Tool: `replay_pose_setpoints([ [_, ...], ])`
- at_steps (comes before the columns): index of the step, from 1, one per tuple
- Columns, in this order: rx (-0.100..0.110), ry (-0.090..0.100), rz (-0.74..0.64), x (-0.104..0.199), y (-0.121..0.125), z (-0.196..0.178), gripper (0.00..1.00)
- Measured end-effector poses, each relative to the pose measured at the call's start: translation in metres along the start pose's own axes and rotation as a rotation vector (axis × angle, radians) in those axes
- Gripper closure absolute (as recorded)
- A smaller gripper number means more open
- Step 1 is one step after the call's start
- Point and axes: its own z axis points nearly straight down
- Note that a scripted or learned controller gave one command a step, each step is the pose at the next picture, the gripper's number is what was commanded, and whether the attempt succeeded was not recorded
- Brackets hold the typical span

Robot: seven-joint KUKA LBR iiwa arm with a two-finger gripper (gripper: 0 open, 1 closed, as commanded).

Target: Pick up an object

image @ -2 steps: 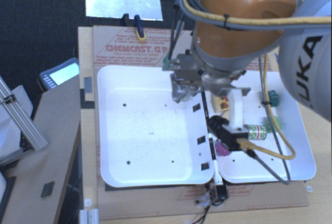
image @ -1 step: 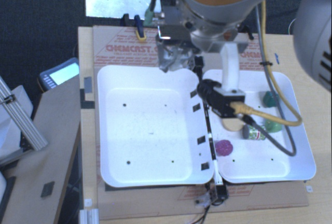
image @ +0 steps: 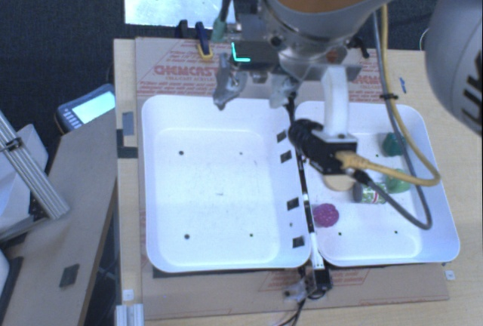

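Observation:
My gripper (image: 251, 95) hangs over the far edge of the left bin (image: 153, 189), close to the divider between the bins. Its two grey fingers (image: 224, 93) stand apart, open, with nothing between them. The objects lie in the right bin (image: 436, 230): a magenta ball-like piece (image: 326, 215) near the divider, a tan disc (image: 339, 182) partly under the black cable mount, a small striped can-like object (image: 367, 195), a dark green piece (image: 392, 143) and a lighter green piece (image: 398, 183). The arm's body hides the far part of the right bin.
A yellow hose (image: 392, 173) and black cables (image: 411, 207) loop from the arm over the right bin's objects. Cardboard (image: 177, 64) lies under both bins. A small screen device (image: 87, 109) sits off the bench to the left.

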Motion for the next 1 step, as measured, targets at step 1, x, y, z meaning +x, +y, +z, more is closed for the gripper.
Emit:
replay_pose_setpoints([
  [1, -0.002, 0.002, -0.005, 0.0004, 0.0003, -0.0114, 1.00],
])
